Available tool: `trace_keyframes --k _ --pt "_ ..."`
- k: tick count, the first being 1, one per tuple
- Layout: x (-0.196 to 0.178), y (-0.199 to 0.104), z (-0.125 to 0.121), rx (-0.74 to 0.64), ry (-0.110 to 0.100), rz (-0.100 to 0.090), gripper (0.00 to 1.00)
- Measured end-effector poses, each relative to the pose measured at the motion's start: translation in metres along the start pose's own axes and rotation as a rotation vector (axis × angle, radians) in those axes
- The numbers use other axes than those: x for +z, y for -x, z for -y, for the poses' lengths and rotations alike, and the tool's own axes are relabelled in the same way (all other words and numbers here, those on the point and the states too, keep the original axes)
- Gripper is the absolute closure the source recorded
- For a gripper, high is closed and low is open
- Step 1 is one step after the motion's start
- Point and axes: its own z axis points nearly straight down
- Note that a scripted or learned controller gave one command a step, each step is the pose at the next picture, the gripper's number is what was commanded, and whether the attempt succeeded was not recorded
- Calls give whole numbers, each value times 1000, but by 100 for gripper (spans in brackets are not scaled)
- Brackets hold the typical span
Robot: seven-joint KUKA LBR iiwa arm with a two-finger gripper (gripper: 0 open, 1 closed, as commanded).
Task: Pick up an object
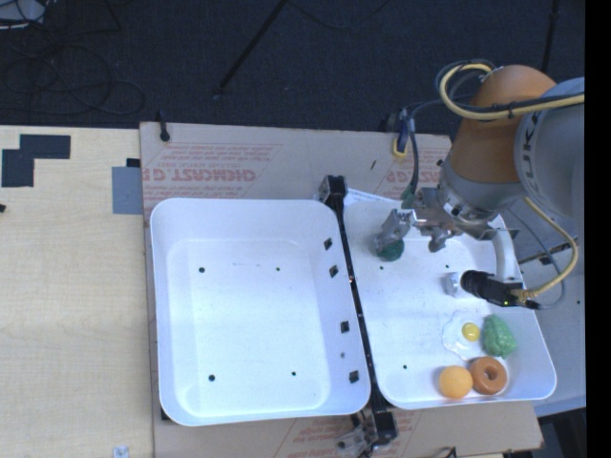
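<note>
The right shallow white plastic bin [544,375] holds 5 toys: 1 fried egg [462,334], 1 green leafy lump [498,336], 1 orange ball [455,382], 1 brown doughnut [490,376], 1 dark-green round piece [389,250] at the metal two-finger gripper [393,232], its grip unclear.

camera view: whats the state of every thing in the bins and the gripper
gripper: low in the right bin, at the dark green object; finger state unclear
dark green object: on the bin floor by the gripper, grasp unclear
fried egg toy: lying flat
green leafy toy: resting beside the egg
orange ball: resting near the front wall
donut: lying flat beside the ball
left bin: upright
right bin: upright
</note>
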Motion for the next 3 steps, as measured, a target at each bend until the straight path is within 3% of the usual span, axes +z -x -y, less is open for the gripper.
trace_keyframes --k 1,2,3 --pt "6 -24 -15 2 -3 1 0" --pt "-64 67 -10 9 2 5 0" --pt "19 37 -38 2 -6 1 0"
